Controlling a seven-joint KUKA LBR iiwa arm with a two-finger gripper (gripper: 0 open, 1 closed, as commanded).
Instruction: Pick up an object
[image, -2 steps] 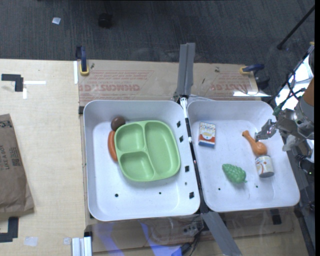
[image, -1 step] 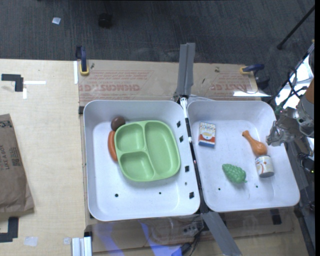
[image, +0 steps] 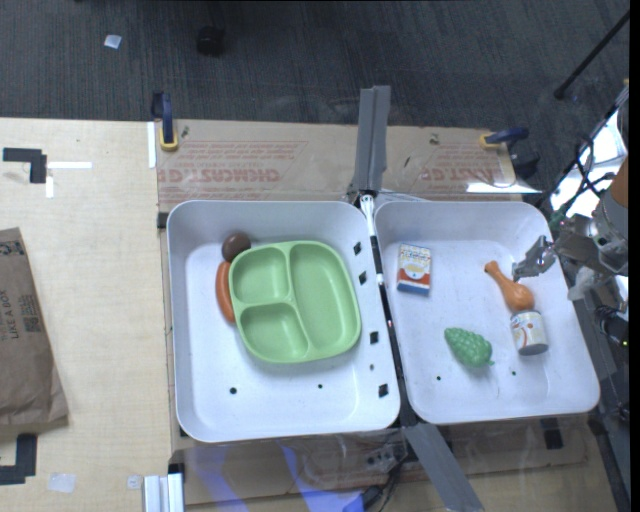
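Green tray (image: 296, 300) hides most of the orange carrot (image: 224, 290) beside it

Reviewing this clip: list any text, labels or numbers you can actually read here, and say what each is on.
"LIKE A ...": partly readable print, running sideways, on the brown paper bag.
Red lettering on the cardboard behind the bins: upside down, too blurred to read.
Small box: coloured label, too small to read.
Small can: label unreadable.
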